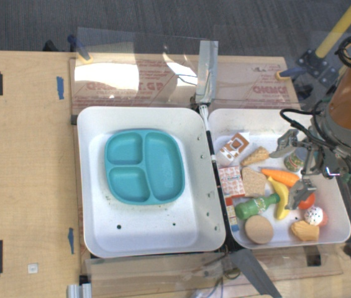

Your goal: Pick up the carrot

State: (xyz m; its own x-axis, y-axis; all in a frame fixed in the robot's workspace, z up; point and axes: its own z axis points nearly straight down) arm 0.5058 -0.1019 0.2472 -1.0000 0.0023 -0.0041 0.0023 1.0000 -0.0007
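orange and tapered, lying across the middle of the right bin (343,228): the carrot (281,177), thick end toward the gripper (304,166), thin end toward the cracker (254,182). not yet lifted, not between the fingers. gripper hanging just beside the carrot's thick end, metal fingers (310,159) pointing down and apparently spread a little, though hard to tell for certain against the clutter and the cables.

crowded on every side of the carrot. yellow banana (281,200) touching or nearly touching its underside edge. green vegetable (252,207) just beyond the banana. small tin can (294,161) right above the carrot, close against the gripper. red piece (307,199) under the gripper, on the carrot's far side from the cracker. bread wedge (256,156) up past the thin end.

likely trouble, judged from this layout: closing off-centre at the thick end and squeezing the carrot out sideways, given the smooth rounded plastic. catching the banana or the can along with it, or instead of it, since both sit so near. coming down on top of the carrot rather than astride it and merely shoving it toward the cracker. pinching near one end and having the long body swing and drop on the lift.

safest bet: straddle the carrot across its width near mid-length, away from the can.
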